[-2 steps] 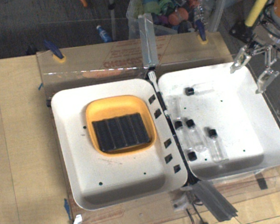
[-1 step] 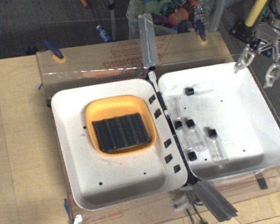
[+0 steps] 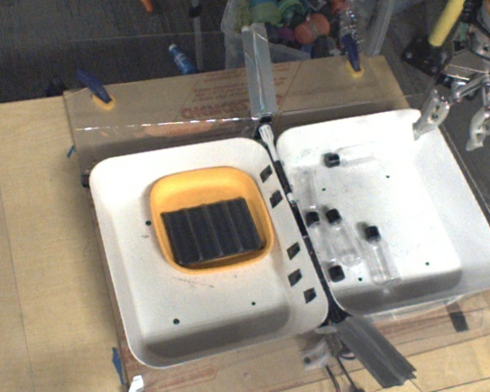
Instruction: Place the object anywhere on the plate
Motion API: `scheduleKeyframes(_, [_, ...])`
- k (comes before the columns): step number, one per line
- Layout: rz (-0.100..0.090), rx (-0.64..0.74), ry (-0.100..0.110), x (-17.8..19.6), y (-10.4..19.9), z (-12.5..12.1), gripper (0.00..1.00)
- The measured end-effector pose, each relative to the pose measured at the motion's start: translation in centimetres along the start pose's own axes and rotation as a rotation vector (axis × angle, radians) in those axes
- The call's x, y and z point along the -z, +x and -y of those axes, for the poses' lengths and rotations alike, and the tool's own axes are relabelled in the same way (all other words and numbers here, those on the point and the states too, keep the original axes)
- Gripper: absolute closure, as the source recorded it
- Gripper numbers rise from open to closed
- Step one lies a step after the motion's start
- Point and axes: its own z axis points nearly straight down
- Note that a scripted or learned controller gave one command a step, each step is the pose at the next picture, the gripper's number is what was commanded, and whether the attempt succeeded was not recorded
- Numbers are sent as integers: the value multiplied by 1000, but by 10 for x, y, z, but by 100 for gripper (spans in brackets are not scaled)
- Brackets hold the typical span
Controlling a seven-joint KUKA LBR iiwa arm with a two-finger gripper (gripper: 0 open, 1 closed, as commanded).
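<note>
Hovering at the right bin's (image 3: 465, 203) far right corner, the gripper (image 3: 470, 116) hangs open and empty. Small clear, black-capped vials (image 3: 377, 253) lie in that bin. The orange plate (image 3: 203, 188), bearing a dark ridged block (image 3: 211, 232), awaits; placing looks unstarted.

The wooden bench (image 3: 28, 269) bears two white bins (image 3: 146, 324) side by side.
</note>
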Motion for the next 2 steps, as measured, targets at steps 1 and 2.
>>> scheduleKeyframes(1, [0,208,-4,-6,-1,-1,0])
scheduleKeyframes(2, [0,450,-2,-1,-1,0,0])
